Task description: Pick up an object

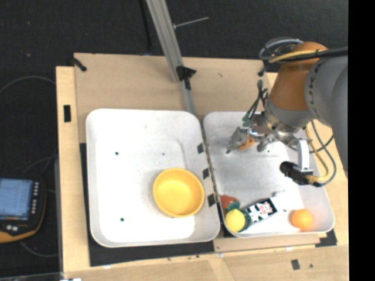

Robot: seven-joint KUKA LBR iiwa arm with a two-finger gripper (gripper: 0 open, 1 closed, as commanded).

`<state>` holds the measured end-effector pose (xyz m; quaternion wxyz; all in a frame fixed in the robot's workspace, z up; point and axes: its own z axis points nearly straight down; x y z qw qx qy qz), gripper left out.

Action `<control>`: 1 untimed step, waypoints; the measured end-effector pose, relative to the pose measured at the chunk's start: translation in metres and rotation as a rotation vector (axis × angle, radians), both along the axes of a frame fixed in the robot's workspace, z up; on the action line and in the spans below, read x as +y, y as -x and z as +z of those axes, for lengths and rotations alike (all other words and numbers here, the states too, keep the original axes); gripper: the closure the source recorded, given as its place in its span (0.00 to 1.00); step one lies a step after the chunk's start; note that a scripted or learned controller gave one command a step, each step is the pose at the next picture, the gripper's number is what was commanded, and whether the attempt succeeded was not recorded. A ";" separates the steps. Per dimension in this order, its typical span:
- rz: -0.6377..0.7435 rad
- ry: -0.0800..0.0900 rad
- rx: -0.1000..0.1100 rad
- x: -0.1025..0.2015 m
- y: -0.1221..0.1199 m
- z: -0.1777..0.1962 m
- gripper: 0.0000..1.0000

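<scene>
Overhead: tan bench [135, 81] on dark floor, two white bins. Left bin [117, 133] with yellow bowl [178, 192]. Right bin [246, 168] with lemon [235, 220], orange [302, 218], black card [261, 209] along its near wall. Gripper [251, 139] over right bin's far end, fingers spread, possibly something small and orange between; cannot tell.

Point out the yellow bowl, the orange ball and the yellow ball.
yellow bowl [178, 192], camera view, its inner floor.
orange ball [302, 218], camera view, its top.
yellow ball [235, 220], camera view, its top.
</scene>
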<state>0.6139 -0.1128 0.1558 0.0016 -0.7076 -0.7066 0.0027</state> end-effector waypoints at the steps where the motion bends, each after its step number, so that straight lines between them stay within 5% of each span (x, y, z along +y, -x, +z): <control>1: -0.001 0.000 -0.002 -0.001 0.001 -0.053 0.00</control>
